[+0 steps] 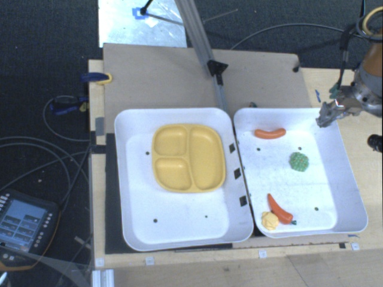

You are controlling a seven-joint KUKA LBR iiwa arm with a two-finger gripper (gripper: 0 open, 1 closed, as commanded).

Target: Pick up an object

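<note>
Arm (370, 70) hangs over right bin's (347, 178) far corner — wrist low.

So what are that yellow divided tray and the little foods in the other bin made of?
The yellow tray looks like moulded plastic with a matte finish: one even colour, rounded compartment ridges. The sausage, carrot and pale yellow piece seem to be smooth toy plastic or rubber, judging by their flat, bright colours. The green broccoli-like piece looks bumpy; it could be plastic or foam.
</note>
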